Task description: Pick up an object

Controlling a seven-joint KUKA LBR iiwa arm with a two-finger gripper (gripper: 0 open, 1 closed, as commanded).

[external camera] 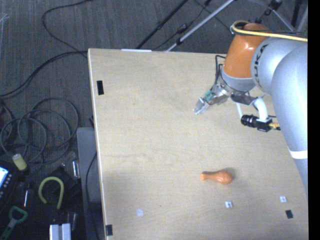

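A small orange object [218, 177], bulb-shaped with a thin neck pointing left, lies on the tan board [150, 149] in its lower right part. My gripper [202, 105] hangs over the upper right of the board, pointing down and left from the grey arm with its orange band [242, 56]. It is well above and apart from the orange object, with bare board between them. Its tip is small and blurred.
Small black marks [100, 87] and white tags [228, 204] dot the board. The board's left edge drops to a dark floor with coiled cables [40, 129] and tools. Metal stand legs [210, 14] cross the floor beyond the far edge.
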